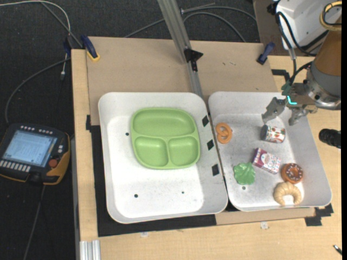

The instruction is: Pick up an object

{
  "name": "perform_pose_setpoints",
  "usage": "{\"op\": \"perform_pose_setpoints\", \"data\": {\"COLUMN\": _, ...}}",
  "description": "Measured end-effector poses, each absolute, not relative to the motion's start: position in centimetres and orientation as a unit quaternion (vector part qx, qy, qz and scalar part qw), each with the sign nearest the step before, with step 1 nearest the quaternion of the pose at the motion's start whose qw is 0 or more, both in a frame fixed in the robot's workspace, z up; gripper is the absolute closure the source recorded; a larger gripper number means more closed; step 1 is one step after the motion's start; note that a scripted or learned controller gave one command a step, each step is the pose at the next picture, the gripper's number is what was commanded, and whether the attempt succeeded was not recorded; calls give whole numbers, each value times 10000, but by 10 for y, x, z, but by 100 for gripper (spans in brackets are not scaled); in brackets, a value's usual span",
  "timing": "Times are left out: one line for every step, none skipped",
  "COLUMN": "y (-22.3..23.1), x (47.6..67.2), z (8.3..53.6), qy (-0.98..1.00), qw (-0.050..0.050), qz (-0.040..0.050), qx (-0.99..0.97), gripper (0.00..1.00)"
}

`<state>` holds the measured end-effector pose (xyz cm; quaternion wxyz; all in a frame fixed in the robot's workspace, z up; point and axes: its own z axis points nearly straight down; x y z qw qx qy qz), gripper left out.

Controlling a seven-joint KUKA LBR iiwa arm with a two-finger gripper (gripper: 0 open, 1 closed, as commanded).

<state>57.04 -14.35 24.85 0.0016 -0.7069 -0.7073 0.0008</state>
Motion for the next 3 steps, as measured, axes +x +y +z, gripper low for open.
{"op": "perform_pose_setpoints", "data": {"y": -144, "x": 571, "z": 250, "qy": -7075, "qw": 6, "qz": 0, "qx": -7067, "gripper": 0}}
{"op": "perform_pose_setpoints", "data": {"y": -138, "x": 573, "z": 188, "qy": -7072, "qw": 30, "qz": 13, "qx": -7070, "gripper": 0}}
{"op": "perform_pose_setpoints", "data": {"y": -135, "x": 579, "z": 128, "qy": -7071, "qw": 30, "qz": 13, "qx": -7071, "gripper": 0}}
